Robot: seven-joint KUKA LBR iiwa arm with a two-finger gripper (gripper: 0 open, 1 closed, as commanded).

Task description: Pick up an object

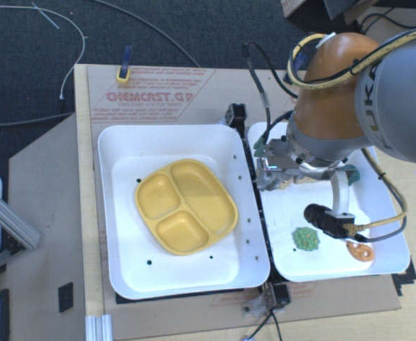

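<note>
Overhead view: the grey arm's gripper (273, 175) hangs low over the left edge of the right shallow white bin (385, 261), and you cannot tell from here whether it is apart or together, nor see anything carried in it. The candidates lie untouched: a small green bumpy lump (307, 238) and an orange ring-shaped piece (360, 251) near that bin's front, and a yellow three-compartment plastic tray (187, 206) in the left shallow white bin (116, 155). Judge the pick as not yet made, with grasp and lift both left to you.
</note>
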